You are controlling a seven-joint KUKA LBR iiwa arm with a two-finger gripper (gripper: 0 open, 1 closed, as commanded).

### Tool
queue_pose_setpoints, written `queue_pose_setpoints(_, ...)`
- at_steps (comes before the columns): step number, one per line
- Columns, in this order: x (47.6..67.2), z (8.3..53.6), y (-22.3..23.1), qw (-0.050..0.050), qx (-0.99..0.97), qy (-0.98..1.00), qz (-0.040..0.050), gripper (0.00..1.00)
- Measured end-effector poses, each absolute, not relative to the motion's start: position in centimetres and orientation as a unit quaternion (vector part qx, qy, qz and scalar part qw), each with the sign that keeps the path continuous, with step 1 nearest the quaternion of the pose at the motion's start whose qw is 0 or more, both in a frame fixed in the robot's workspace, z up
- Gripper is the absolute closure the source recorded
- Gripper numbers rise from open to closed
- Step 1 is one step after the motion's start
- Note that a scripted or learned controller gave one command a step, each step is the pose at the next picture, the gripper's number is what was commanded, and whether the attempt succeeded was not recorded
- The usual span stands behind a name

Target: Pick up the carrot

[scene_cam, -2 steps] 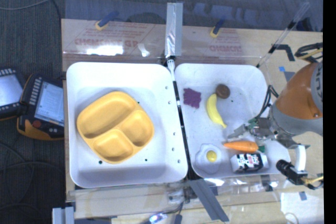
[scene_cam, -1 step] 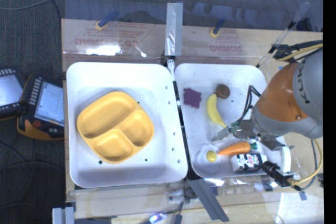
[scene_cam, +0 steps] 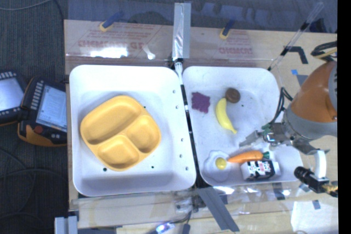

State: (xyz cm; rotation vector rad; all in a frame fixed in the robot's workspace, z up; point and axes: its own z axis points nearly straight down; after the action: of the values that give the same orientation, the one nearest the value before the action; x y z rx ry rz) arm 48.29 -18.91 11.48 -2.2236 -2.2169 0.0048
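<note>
Right bin: carrot, banana, fried egg. Left bin: yellow tray. Tool state unclear.

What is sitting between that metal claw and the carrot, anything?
Nothing visible. The gripper hangs just above the carrot in the right bin; a small carton and fried egg lie beside the carrot, not between.

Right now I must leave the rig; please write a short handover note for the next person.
Hand: low in the right white bin, just above the carrot; grip state not readable.
Orange toy carrot: lies in the right bin near its front wall, between the fried egg toy and the small black-and-white carton, not lifted.
Yellow banana lies behind it.
Done: approach only.
Left: grasp and lift the carrot.
</note>
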Motion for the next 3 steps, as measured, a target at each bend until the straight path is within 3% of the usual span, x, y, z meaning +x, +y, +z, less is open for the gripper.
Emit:
queue_pose_setpoints(1, 48.5, 22.7, -13.0, 0.0, -0.631, -0.775, 0.0005, 0.0)
queue_pose_setpoints(2, 48.4, 25.0, -15.5, -0.001, -0.587, -0.81, 0.0017, 0.0)
queue_pose_setpoints(3, 48.3, 14.9, -17.7, 0.001, -0.602, -0.798, 0.0012, 0.0)
